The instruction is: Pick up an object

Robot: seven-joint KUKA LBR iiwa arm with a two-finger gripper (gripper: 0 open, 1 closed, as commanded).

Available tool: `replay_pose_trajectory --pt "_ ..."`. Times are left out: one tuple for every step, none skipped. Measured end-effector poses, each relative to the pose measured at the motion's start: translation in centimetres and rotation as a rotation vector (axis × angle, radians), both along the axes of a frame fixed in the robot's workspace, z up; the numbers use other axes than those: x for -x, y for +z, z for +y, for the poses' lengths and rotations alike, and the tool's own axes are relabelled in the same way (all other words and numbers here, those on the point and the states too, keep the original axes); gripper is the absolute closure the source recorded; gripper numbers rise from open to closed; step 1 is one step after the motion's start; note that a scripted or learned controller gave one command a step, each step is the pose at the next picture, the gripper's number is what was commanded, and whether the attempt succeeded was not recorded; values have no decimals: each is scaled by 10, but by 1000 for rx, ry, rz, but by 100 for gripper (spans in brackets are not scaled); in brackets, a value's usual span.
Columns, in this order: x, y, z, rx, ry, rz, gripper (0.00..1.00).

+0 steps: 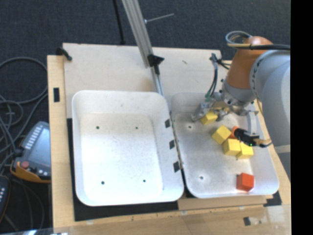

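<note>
A grey robot arm (266,89) with an orange band reaches into the right-hand white bin (195,153). Its gripper (209,112) hangs low over the bin floor, right at a small yellow block (211,118), probably its chosen target. Whether the gripper is spread or pinching the block cannot be told from this slanted view. Three more yellow blocks (232,146) cluster near the gripper, toward the bin's front, probably too tightly packed for an easy pick. An orange-red block (245,181) lies well apart, beyond them. The left bin (122,146) lies beyond the gripper, away from the arm.
</note>
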State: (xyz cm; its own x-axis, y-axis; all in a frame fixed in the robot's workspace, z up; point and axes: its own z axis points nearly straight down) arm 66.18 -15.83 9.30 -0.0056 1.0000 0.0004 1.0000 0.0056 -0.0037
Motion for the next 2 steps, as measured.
replay_pose_trajectory --pt "-2 16 -4 3 -1 -8 100" --pt "-10 7 66 2 0 1 100"
